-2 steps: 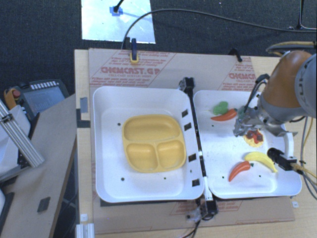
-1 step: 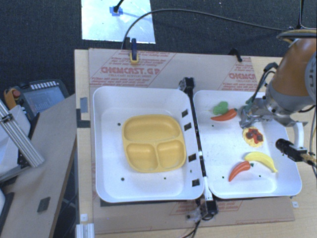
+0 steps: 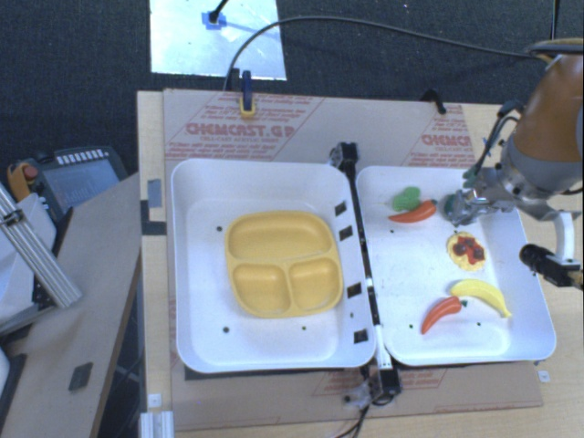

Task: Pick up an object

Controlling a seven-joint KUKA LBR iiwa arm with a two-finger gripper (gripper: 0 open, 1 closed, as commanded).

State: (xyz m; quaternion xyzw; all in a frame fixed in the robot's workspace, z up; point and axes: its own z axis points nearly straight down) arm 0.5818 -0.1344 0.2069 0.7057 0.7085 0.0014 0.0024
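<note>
Your claw [image 3: 459,206] hangs low near the right bin's [image 3: 525,349] far edge, just beside the orange pepper [image 3: 412,213]; you cannot tell its opening or whether it touches anything; the pepper lies flat beside a green piece [image 3: 406,195], both glossy toys.

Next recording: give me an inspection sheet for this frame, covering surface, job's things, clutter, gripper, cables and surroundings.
Surface: two white bins, left bin and right bin, on a cardboard sheet.
Job's things: right bin holds a carrot with green top, small pizza, banana and chili pepper, all apart.
Clutter: yellow divided tray in left bin.
Gripper: gripper low beside the carrot; finger state unclear.
Cables: black cable arcs over the dark floor.
Surroundings: teach pendant left; metal plate on floor.
</note>
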